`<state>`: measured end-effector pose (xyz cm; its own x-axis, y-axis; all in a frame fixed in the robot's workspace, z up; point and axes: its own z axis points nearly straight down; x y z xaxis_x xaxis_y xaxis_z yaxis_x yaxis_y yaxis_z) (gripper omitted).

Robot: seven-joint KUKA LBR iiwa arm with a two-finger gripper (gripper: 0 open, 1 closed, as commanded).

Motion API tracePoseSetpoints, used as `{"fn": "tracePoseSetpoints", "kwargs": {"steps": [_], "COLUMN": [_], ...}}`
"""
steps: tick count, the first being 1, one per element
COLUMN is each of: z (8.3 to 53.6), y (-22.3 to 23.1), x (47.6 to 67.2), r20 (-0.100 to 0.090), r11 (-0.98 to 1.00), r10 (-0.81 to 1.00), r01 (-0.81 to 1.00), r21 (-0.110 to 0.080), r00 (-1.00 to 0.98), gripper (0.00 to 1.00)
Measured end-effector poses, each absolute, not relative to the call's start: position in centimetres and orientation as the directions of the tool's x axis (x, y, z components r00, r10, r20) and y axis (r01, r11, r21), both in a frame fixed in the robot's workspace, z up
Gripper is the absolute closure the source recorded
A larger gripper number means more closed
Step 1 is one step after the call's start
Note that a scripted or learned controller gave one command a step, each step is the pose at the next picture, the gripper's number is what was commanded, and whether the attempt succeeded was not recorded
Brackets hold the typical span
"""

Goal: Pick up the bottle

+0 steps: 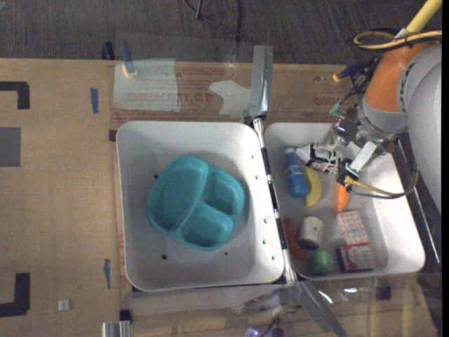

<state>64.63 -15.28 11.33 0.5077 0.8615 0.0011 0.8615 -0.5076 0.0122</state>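
Camera view leaves the pincer (328, 157) hard to read: black-and-white parts blur together over the right bin (400, 258), and whether it is apart or together cannot be told. To its far left, the left bin (140, 146) carries a teal divided tray (196, 201). Just left of the pincer lies the bottle (295, 173), blue with a white cap, lying flat in the right bin, a yellow banana (313, 189) touching its side. Below the pincer sit a white cup (311, 231), a green ball (321, 261) and two small cartons (353, 241). An orange piece (342, 197) lies partly hidden beside a cable.
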Motion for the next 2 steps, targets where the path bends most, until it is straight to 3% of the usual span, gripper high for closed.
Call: {"fn": "tracePoseSetpoints", "kwargs": {"steps": [1, 2], "z": [10.6, 10.5], "y": [-13.7, -11.4], "x": [66.8, 65.6], "r20": [-0.006, 0.027], "r11": [-0.861, -0.979], "r10": [0.508, 0.201], "r01": [0.508, 0.201], "r21": [-0.013, 0.014], "r00": [0.861, 0.979], "gripper": [0.0, 0.0]}}
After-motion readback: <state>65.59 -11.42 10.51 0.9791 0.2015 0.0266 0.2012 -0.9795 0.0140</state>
